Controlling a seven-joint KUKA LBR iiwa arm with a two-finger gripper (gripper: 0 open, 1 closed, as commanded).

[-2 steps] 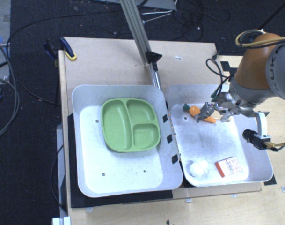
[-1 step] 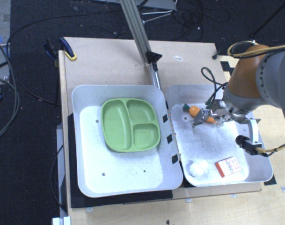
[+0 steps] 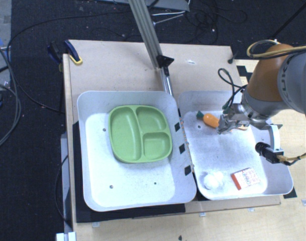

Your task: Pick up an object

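In the right bin (image 3: 228, 154) lie a small orange carrot-like object with a green tip (image 3: 208, 119), a white ball-like object (image 3: 213, 180) and a red and white box (image 3: 244, 178). My gripper (image 3: 223, 127) is low over the bin's far part, just right of the orange object and close to it. The wrist hides much of the fingers. The orange object lies on the bin floor beside the gripper, and I see nothing held between the fingers.
The left bin (image 3: 92, 149) holds a green divided plate (image 3: 140, 133). A slanted metal pole (image 3: 147, 26) rises behind the bins. The bench's wooden top (image 3: 117, 64) lies beyond, with cables on the dark floor around it.
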